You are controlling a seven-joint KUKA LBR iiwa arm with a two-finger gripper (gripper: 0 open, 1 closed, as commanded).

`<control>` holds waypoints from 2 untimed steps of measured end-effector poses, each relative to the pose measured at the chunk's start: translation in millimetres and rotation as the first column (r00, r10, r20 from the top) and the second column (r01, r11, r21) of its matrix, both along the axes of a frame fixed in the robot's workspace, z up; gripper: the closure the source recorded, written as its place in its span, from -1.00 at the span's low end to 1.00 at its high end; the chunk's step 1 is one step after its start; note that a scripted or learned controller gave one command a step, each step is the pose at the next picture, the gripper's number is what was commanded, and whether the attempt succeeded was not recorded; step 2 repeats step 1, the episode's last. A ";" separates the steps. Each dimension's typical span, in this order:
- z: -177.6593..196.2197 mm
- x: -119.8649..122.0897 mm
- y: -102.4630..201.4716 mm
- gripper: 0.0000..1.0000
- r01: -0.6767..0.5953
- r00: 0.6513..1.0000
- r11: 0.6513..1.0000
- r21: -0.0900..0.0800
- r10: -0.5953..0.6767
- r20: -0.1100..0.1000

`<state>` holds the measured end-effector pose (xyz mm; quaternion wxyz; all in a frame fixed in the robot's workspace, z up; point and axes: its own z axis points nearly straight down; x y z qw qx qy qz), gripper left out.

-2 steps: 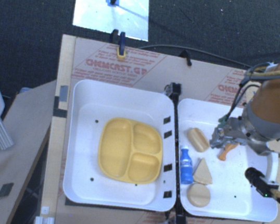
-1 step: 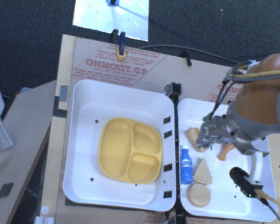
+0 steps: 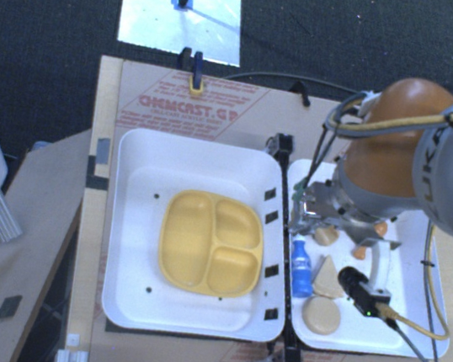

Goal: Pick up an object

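Round tan flat disc (image 3: pixel 321 316) nearest; small blue plastic bottle (image 3: pixel 301 267) just beyond disc, likely light, stiff, slippery; pinch across body; my gripper (image 3: pixel 327 228) above bottle, grip state unclear

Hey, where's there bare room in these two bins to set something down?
The left white bin has bare floor all around the yellow divided plate, widest along its far and left sides. The right white bin is crowded: the blue bottle, the tan wedge and the round beige disc cluster beneath the grey arm.
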<state>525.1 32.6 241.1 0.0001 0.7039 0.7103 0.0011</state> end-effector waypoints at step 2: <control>3.8 -6.8 53.5 1.00 0.000 1.000 1.000 0.000 0.000 0.000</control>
